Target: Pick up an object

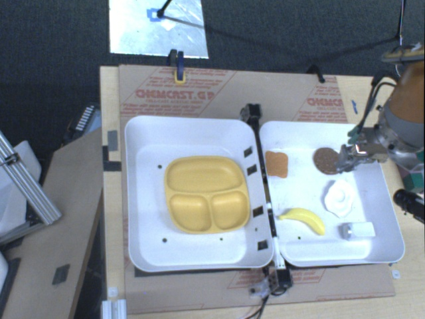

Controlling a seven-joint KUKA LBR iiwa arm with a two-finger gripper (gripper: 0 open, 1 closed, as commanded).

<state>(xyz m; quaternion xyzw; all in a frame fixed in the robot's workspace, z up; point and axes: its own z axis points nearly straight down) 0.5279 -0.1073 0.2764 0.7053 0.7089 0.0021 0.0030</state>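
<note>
Sitting in the left bin (143, 138), a yellow divided plate (202, 193) is staying clear of any risk. Lying in the right bin (392, 238) are a brown square (276, 164), a banana (303, 219), a dark round patty (325, 159), a white egg (339, 198) and a small white block (356, 230). The gripper (350, 157) is hanging just beside the patty, and whether it is open I cannot tell. Judging by the patty's flatness, it is probably risking a slip or a scrape on the bin floor. Cardboard is covering the desk (219, 88); dark carpet is lying around it.
</note>
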